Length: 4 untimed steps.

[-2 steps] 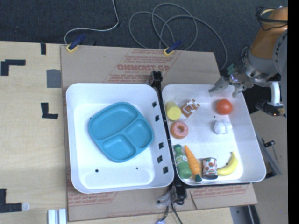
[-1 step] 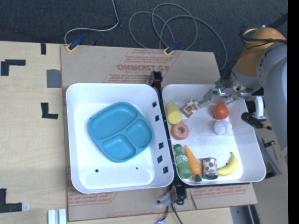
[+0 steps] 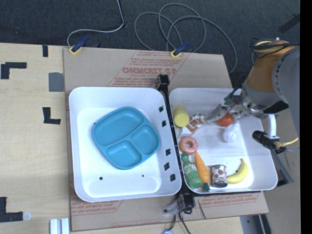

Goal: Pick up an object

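Where claw (image 3: pixel 229 112) hovers, tomato (image 3: pixel 224 120) beneath

In the right bin (image 3: pixel 253 182) lie several small toy foods. A yellow cylinder (image 3: pixel 181 116) lies at the far left corner, with a small brown-and-white packet (image 3: pixel 196 121) just beside it. A pink donut (image 3: pixel 188 145) lies flat below them. An orange carrot (image 3: pixel 201 167) rests on a green bottle (image 3: pixel 191 173). A small can (image 3: pixel 219 175) lies beside a yellow banana (image 3: pixel 238 172). A red tomato (image 3: pixel 225 120) and a white object (image 3: pixel 229 135) lie near the right side.
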Each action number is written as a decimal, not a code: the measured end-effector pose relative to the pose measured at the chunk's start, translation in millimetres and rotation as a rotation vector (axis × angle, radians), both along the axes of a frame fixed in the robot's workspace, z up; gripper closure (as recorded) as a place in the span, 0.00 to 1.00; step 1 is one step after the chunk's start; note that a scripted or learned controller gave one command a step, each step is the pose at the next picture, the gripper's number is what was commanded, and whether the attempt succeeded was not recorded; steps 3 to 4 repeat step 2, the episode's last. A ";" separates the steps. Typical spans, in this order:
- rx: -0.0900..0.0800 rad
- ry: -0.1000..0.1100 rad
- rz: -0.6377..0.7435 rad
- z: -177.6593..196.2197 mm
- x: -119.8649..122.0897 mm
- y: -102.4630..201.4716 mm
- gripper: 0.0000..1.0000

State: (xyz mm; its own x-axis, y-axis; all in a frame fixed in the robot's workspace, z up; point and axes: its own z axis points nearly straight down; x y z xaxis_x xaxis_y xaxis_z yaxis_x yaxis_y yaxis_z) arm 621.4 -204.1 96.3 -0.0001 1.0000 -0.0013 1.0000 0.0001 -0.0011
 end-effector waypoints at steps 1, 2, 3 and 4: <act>0.001 0.002 0.000 9.1 -0.3 0.6 1.00; 0.002 0.000 0.003 14.2 41.1 83.6 1.00; 0.002 0.000 0.003 14.2 41.1 83.6 1.00; 0.002 0.000 0.003 14.2 41.1 83.6 1.00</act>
